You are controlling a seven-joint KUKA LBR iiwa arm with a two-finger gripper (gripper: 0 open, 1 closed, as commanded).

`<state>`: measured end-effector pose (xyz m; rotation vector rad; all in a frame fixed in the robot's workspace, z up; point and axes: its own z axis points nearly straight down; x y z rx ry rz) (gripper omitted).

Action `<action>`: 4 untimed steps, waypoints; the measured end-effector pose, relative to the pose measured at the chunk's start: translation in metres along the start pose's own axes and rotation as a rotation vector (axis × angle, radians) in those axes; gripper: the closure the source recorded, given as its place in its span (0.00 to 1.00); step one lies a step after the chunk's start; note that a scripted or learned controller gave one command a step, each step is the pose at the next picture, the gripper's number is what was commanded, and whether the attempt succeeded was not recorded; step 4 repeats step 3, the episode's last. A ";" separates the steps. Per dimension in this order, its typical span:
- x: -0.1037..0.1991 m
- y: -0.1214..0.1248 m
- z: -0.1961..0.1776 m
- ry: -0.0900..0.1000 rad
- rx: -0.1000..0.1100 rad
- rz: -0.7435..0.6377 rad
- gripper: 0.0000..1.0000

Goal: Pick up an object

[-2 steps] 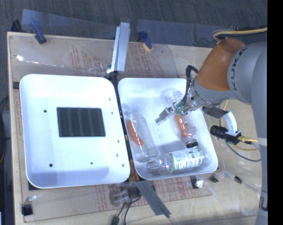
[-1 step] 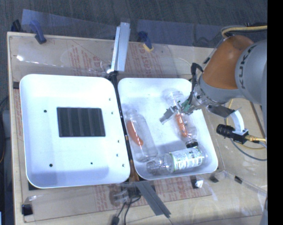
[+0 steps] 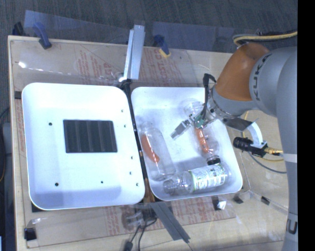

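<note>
The right white bin (image 3: 228, 161) holds clear plastic bottles. One with orange contents (image 3: 153, 151) lies along the bin's left side. Another with orange contents (image 3: 204, 141) lies right of centre. A labelled bottle with a black cap (image 3: 201, 179) lies across the bin's near edge. My gripper (image 3: 188, 124) hangs low over the middle of this bin, just up and left of the right-hand orange bottle and close to a clear, rounded piece (image 3: 191, 109). Nothing is visibly held in it.
The left white bin (image 3: 42, 140) carries a dark ribbed rectangle (image 3: 90, 136) at its centre. A metal bar (image 3: 133, 51) stands behind the seam between the bins. Blue clamps (image 3: 42, 35) hold a plastic sheet at the back. A black cable fitting (image 3: 248, 145) sits right of the right bin.
</note>
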<state>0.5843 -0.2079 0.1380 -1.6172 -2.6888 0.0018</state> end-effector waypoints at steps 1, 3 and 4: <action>0.003 -0.006 0.005 0.001 0.000 -0.023 0.00; 0.011 -0.027 -0.019 0.002 0.001 0.053 0.00; 0.011 -0.027 -0.019 0.002 0.001 0.053 0.00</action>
